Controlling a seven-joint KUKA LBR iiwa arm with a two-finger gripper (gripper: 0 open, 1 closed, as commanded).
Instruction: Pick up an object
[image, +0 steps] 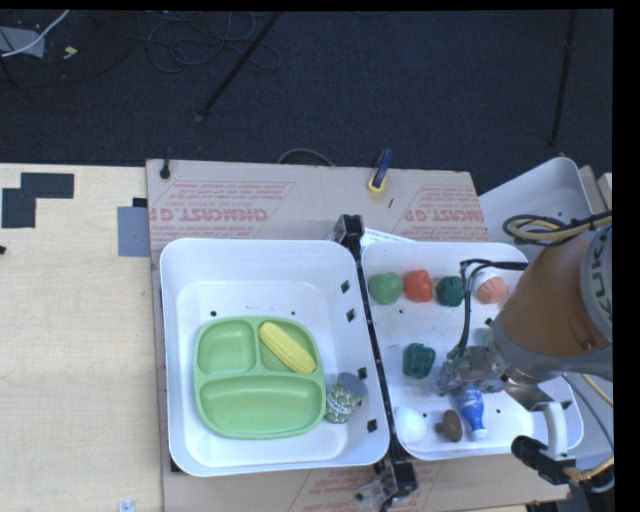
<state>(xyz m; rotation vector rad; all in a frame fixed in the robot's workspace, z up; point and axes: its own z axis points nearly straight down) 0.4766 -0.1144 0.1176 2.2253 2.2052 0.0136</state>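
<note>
At the far left of my table (60, 300) lies bare wood, then the left bin (180, 300). In it sits a green tray (250, 405) with a corn cob (287, 346) in its upper right compartment, and just beside the tray's right edge stands a small jar (343, 397).

Across the divider is the right bin (420, 265). Along its far side I see a green ball (384, 288), an orange piece (417, 286), a dark green piece (450, 291) and a pinkish piece (490, 290), close together in a row. Lower down is a green pepper (418, 359), and near the front wall a white lump (410, 422) and a brown lump (449, 427).

My pincer (466, 378) hangs over the front right part of that bin, just above a blue and white bottle (471, 412). I cannot tell how it is set; the metal there is too dark and crowded to read.

The bottle looks like my nearest target, lying right under me with the brown lump touching or almost touching its left side. To do this well I would centre over the bottle's body, turn so I close across its narrow width, and come down straight, keeping clear of the brown lump and the bin wall. I judge nothing is gripped yet.
</note>
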